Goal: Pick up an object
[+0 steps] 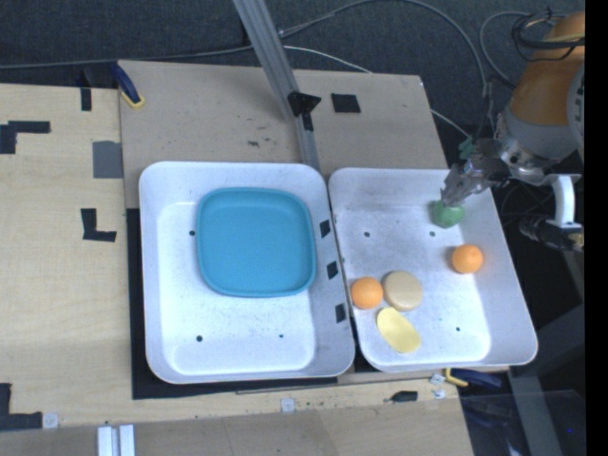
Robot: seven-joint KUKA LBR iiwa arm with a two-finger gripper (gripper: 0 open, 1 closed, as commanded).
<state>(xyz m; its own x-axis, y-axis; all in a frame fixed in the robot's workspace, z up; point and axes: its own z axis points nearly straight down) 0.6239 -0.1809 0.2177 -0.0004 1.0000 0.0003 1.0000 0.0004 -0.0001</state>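
The right bin (494, 345) holds a small green object (446, 215) near its far right side, an orange ball (466, 258) at the right, another orange ball (367, 293), a beige round piece (403, 290) and a yellow oval piece (398, 331) toward the front. My gripper (460, 188) reaches in from the right and hangs directly over the green object, its tip touching or just above it. The grey arm with its orange band (546, 84) stands behind at the upper right.
The left bin (157, 255) carries a blue square plate (256, 241). A grey metal pole (275, 60) slants down to the gap between the bins. Cables lie on the dark floor at the back right. Wooden bench boards surround both bins.
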